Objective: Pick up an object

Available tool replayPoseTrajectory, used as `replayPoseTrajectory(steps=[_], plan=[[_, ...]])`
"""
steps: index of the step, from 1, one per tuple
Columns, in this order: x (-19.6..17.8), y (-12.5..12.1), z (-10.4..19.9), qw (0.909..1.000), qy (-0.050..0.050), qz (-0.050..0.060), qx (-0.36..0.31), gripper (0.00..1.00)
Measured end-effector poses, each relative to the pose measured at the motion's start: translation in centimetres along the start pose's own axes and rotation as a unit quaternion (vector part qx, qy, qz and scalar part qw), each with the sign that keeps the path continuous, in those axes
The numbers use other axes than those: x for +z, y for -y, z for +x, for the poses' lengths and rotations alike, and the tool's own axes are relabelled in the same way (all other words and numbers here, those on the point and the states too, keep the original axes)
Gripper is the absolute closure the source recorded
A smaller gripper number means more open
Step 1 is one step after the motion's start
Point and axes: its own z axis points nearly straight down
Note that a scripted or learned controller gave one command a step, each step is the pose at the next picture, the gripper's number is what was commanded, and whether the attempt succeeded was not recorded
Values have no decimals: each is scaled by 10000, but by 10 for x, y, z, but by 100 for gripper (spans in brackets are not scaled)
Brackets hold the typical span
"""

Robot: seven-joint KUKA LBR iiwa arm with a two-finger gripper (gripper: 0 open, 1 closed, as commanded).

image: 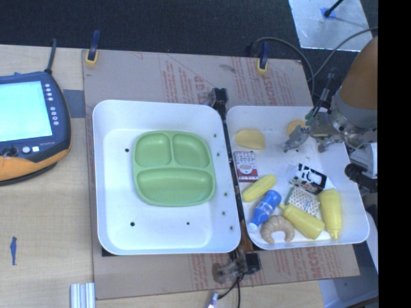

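Note:
My gripper (309, 143) hangs over the back right part of the right bin (359, 236), open, with nothing between its fingers. A small yellow piece (295, 127) lies just behind its left finger, partly hidden. In the same bin lie a pale yellow lemon-like piece (250, 138), a small red box (245, 165), a corn cob (259, 187), a blue bottle (264, 208), a croissant (277, 230), two yellow bottles (303, 221) (331, 210), a black-and-white item (311, 177) and a white mesh packet (302, 201).
The left bin (109, 191) holds a green divided plate (173, 168). A teach pendant (29, 124) lies at the far left of the bench. Clamps (219, 97) (234, 268) sit at the seam between the bins. A cable (282, 43) loops behind the right bin.

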Motion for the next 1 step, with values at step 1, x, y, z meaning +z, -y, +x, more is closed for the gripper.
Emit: replayPoseTrajectory(steps=[1], plan=[[66, -57, -16, 10000, -12, 9, -7, 0]])
